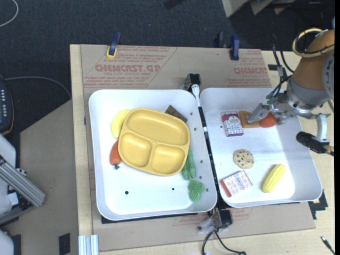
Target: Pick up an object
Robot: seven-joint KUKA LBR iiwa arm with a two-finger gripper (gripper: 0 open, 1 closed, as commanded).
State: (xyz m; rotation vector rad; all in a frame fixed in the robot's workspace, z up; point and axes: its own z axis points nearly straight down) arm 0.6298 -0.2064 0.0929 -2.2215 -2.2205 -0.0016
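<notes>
While I watch from my station, the desk point(159, 62) spreads widest, its brown board printed with red lettering and pinned by a yellow clamp point(112, 49) and a blue clamp point(234, 45) along the far edge. On it sit the left bin point(106, 190) and the right bin point(303, 179), touching along their inner walls. My arm point(313, 70) reaches in from the right, over the right bin's far corner. A yellow compartment tray point(153, 141) lies tilted in the left bin, covering part of a yellow piece point(119, 122), a red-orange pepper point(115, 155), a dark brown item point(175, 112) and leafy green toys point(192, 179). In the right bin I see a corn cob point(273, 177), a red-and-white packet point(236, 183), a small red box point(232, 124) and a cookie point(243, 158), all apart from one another. The jaws point(266, 115) sit low by an orange-red object point(264, 120) near the bin's far side; whether they are spread or pinching it I cannot tell.
</notes>
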